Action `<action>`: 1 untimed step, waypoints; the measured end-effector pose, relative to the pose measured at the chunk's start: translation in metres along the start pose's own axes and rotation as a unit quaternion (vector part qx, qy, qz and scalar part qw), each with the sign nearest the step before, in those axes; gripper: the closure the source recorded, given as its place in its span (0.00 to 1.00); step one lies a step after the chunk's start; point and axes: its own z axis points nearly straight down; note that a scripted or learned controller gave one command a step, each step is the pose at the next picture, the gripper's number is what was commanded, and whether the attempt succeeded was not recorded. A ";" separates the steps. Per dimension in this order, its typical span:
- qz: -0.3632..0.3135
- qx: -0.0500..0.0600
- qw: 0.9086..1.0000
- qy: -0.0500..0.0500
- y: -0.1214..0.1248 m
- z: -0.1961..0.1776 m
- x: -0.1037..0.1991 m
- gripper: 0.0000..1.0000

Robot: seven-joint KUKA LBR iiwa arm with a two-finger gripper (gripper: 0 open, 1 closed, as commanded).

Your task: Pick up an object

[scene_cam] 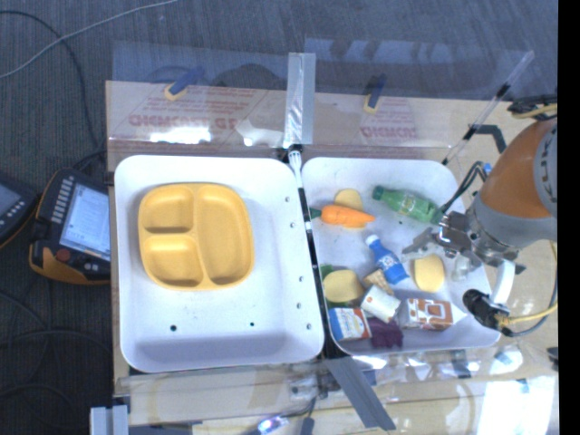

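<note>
Across the bench, two shallow white bins sit side by side: the left bin (127, 333) and, touching its right wall, the right bin (444, 175). Behind both bins lies a clear sheet bearing reddish printed lettering (172, 116), seen reversed and not legible. Within the left bin, toward its rear left, rests a yellow divided tray (195, 234) with three compartments. Over the right bin's right edge reaches the grey arm (521, 188), its orange band uppermost, ending in the gripper (444, 243); whether the gripper is open or closed cannot be told, and nothing is visibly held in it. Beyond the left bin's left wall lies a handheld control pendant (72, 225), grey and orange with a lit screen. Candidate objects all lie in the right bin. Near its rear wall lies a green bottle (405, 204) on its side; left of that, an orange carrot (347, 215) lies beside a small yellow round piece (348, 198). At the bin's centre is a blue-and-white bottle (386, 261), label unreadable; just right of it, below the gripper, a pale yellow block (429, 275). Toward the front wall sit a yellow-green round fruit (341, 285), a white packet (381, 304), a red-and-white carton (428, 314) with unreadable print, a blue packet (347, 323) and a dark purple item (387, 335).
</note>
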 end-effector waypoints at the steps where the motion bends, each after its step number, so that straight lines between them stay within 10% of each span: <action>1: 0.118 -0.006 0.993 0.001 -0.008 0.032 0.030 0.00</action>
